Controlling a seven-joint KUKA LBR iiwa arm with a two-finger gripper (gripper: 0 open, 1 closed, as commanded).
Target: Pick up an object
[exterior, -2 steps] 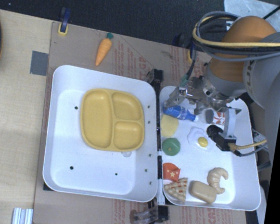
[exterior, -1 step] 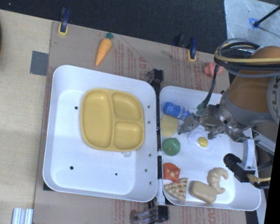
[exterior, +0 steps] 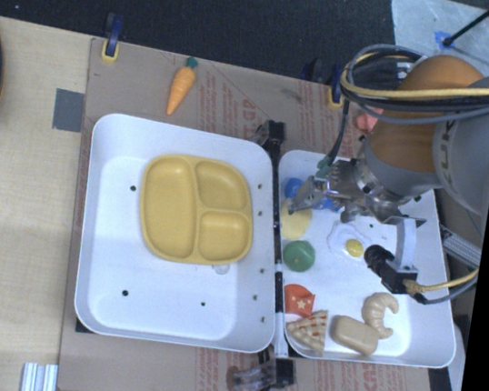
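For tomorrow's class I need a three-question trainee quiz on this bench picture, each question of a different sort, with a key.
1. True or false: the yellow divided plate lies in the left bin.
2. Multiple choice: the toy carrot lies (A) in the right bin, (B) on the brown board behind the left bin, (C) on the yellow plate.
3. Fill the gap: in the right bin, the croissant lies next to the pale bread roll, and the green ball sits close to the bin's ____ wall.

Key: 1 true; 2 B; 3 left.

The pincer is over the right bin's rear left part.
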